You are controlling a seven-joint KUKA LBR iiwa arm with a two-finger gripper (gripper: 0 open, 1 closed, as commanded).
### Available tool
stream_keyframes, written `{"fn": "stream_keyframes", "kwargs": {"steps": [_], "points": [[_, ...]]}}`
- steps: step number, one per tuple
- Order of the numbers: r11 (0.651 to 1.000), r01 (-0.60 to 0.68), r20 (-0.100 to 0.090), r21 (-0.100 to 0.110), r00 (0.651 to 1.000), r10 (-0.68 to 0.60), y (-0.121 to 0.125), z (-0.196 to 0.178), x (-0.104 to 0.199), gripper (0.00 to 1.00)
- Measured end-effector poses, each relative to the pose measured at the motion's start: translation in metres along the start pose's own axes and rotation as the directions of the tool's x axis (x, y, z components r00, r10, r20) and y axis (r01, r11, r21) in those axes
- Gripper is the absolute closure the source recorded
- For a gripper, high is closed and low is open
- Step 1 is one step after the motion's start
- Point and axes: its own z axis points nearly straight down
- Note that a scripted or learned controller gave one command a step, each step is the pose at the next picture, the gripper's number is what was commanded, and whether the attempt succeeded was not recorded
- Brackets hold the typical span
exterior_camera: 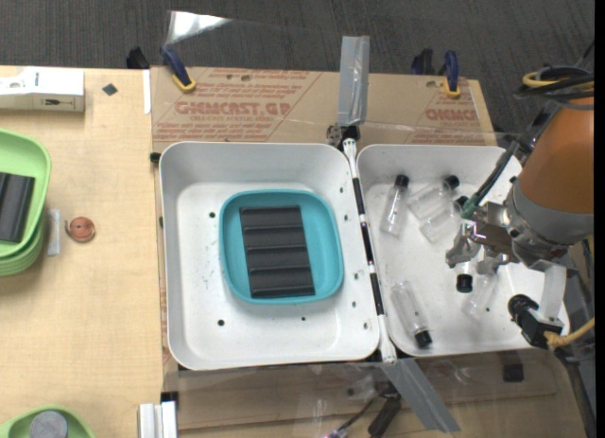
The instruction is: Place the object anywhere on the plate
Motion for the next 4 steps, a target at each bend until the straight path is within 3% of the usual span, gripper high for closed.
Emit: {"fn": "stream_keyframes", "kwargs": {"steps": [1,2,3,4], "points": [[0.985,0.171,0.000,0.002,0.985,-0.171,-0.006,-0.001,0.041,1.00],[0.968,0.252,0.001,0.002,0.968,-0.252,0.013,0.016,0.104,1.00],[0.942,0.335,0.002,0.002,0.942,-0.335,-0.004,0.015,0.181,1.00],[0.942,0.336,0.002,0.002,0.942,-0.336,-0.004,0.015,0.181,0.00]]}}
